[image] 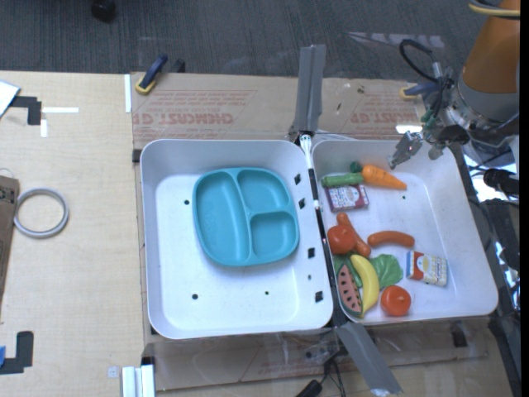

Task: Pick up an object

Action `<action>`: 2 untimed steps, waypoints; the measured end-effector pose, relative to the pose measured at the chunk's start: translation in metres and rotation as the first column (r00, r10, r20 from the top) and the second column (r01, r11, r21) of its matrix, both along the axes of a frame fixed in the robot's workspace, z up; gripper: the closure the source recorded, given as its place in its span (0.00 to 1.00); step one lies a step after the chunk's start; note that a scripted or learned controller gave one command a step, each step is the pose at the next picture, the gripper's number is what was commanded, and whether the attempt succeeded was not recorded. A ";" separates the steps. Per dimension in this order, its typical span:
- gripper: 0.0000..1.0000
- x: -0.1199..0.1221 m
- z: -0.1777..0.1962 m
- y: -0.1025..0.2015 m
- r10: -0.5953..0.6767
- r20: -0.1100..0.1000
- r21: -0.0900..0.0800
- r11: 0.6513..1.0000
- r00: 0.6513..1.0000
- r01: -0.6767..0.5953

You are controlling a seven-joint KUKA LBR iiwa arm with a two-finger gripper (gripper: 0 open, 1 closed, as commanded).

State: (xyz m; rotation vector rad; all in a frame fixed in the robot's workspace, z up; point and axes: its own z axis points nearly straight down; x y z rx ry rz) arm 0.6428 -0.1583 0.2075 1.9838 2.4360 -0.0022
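Left bin [165, 304]: holds a blue divided plate [245, 216].
Right bin [463, 292]: toy food; carrot [382, 177] far, banana [365, 279] and tomato [396, 301] near.
Hand [406, 149]: over the right bin's far edge, near the carrot, grasping nothing.
Cardboard [215, 106]: mirrored print, unreadable.

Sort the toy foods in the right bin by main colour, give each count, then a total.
Orange: 1, carrot
Green: 2, cucumber, lettuce
Red: 4, pepper, sausage, tomato, watermelon slice
Yellow: 1, banana
White packets: 2
Total: 10
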 end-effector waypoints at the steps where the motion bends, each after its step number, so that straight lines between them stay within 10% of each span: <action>1: 0.00 0.019 -0.110 0.021 -0.013 0.010 -0.002 1.000 1.000 0.013; 2: 0.00 0.019 -0.110 0.021 -0.013 0.010 -0.002 1.000 1.000 0.013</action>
